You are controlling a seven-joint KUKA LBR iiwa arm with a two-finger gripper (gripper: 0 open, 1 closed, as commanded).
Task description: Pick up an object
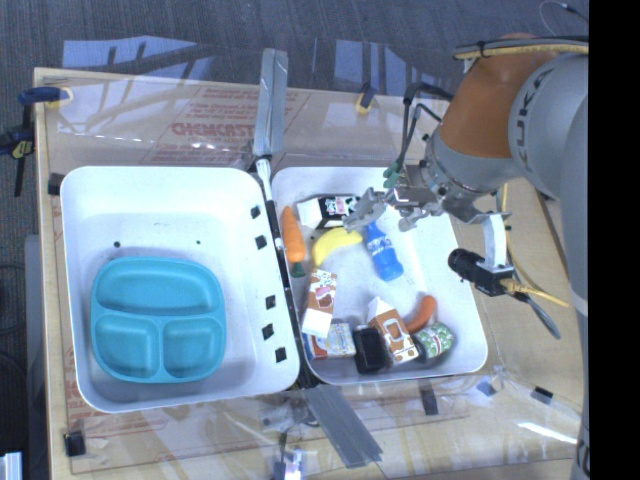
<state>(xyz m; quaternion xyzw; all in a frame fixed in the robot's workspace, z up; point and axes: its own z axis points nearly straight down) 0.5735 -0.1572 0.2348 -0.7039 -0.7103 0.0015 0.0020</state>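
Note:
My gripper hangs over the back of the right bin, its two grey fingers spread open. A blue bottle lies just in front of the gap, its top close to the fingertips; nothing is clamped between them. A yellow banana and an orange carrot lie to the bottle's left. A black-and-white packet sits by the back wall. Nearer the front lie a small carton, a sausage, a brown box, a green can and a black item.
The left bin holds a teal divided plate at its front. A ridge with black clips separates the two bins. The arm's grey and orange body looms over the right bin's back right corner.

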